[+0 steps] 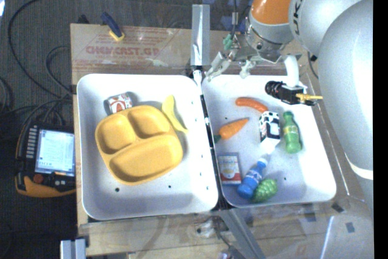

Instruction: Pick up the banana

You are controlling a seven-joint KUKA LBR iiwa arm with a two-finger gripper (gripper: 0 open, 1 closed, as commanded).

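The tray (140,144) is sitting in the left bin (91,191). The banana (172,113) is lying against its upper right edge, long axis running up-down. Beyond and rightward, the end effector (229,68) is hovering, fingers spread, holding nothing.

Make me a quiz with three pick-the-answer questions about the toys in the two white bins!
1. Where is the yellow banana?
A. in the left white bin, beside the yellow divided plate
B. in the right white bin
C. on the floor

2. What colour is the small plastic bottle near the right bin's far side?
A. red
B. green
C. black

3. Where is the arm's tool?
A. gripping the banana
B. pressing on the orange carrot
C. above the back edge of the right bin, holding nothing

Answers: 1 A, the banana lies at the plate's right edge. 2 B, its body is green. 3 C, the tool is far from the banana.
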